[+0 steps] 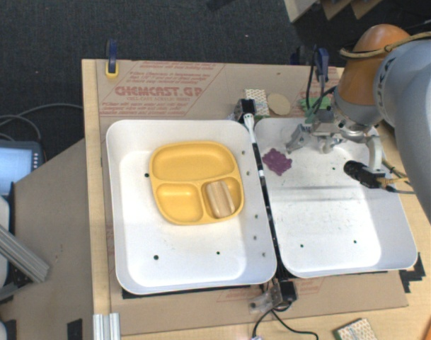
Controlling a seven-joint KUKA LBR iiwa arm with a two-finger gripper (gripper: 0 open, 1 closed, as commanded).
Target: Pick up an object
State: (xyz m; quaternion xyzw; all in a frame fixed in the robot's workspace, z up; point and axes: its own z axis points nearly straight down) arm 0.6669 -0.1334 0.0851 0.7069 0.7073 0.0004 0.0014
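1. At right bin (328, 225) far corner: gripper (315, 137) poised low, jaw state impossible to tell.
2. Just beside it: purple object (277, 161), loose on bin floor, likely target.
3. Left bin (130, 190): yellow divided tray (194, 165) holding tan block (219, 197), well apart.

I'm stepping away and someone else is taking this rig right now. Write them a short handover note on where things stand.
Gripper: at the far end of the right bin, nothing seen held; open or shut cannot be told.
Purple object: lying in the right bin near its left wall, beside the gripper and apart from it.
Yellow divided plate: in the left bin, with a tan block in its lower right compartment.
Done: no pick seen.
Left: grasp and lift an object; the purple one is nearest.
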